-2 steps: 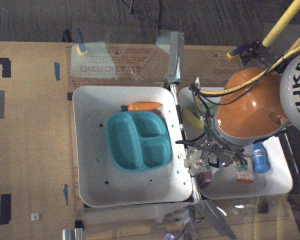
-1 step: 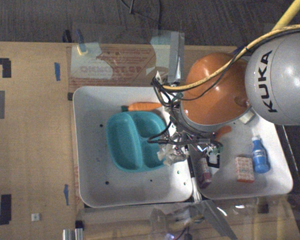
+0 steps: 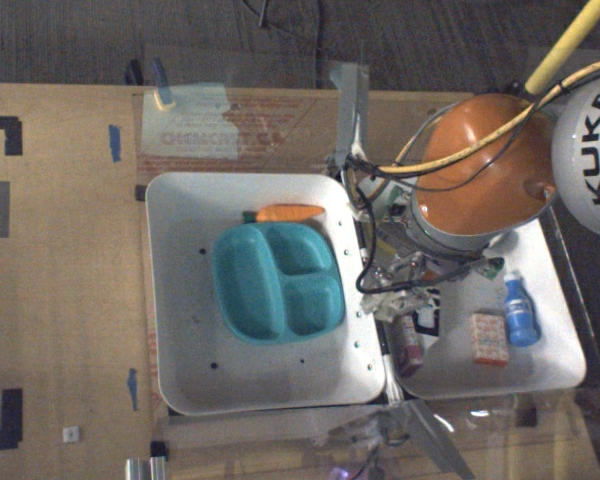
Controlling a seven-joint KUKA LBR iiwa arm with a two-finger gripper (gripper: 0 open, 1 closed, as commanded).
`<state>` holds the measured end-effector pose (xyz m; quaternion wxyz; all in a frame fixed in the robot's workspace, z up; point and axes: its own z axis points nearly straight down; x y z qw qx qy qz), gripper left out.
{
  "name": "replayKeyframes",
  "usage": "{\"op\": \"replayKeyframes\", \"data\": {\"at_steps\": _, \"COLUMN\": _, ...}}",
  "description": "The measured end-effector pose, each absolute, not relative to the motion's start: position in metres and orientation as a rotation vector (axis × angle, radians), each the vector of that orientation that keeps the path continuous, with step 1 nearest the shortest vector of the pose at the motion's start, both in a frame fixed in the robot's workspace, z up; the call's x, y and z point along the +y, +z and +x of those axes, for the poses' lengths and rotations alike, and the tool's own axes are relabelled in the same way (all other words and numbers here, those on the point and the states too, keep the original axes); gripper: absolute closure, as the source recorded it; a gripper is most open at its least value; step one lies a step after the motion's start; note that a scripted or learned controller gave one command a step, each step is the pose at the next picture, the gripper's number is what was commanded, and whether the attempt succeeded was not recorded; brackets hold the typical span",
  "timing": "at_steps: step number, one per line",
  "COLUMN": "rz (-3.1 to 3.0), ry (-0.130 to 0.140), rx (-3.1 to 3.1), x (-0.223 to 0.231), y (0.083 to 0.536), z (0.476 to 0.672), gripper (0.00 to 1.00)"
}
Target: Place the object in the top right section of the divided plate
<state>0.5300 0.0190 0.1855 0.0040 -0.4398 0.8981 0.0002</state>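
A teal divided plate (image 3: 278, 280) lies in the middle of the left bin (image 3: 180, 353), and all three of its sections are bare. An orange carrot (image 3: 290, 211) rests on the bin floor, just past the plate's far rim. The arm's orange wrist band (image 3: 480, 168) hangs over the near-left part of the right bin (image 3: 555, 368). Below it, the gripper (image 3: 395, 293) sits among cables close to the wall between the two bins. Its tips are lost in the clutter, and no object can be made out in it.
The right bin holds a dark brown bottle (image 3: 408, 340) lying near the gripper, a small orange-and-white box (image 3: 489, 338) and a blue bottle (image 3: 520, 313). A yellow hose (image 3: 570, 33) runs off to the upper right. Cardboard and blue tape marks surround the bins.
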Motion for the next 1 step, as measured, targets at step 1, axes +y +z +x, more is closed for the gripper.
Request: {"op": "replayKeyframes", "data": {"at_steps": 1, "rz": -1.060, "ry": 0.002, "rx": 2.946, "x": 0.0331, "y": 0.1873, "z": 0.6526, "gripper": 1.00}}
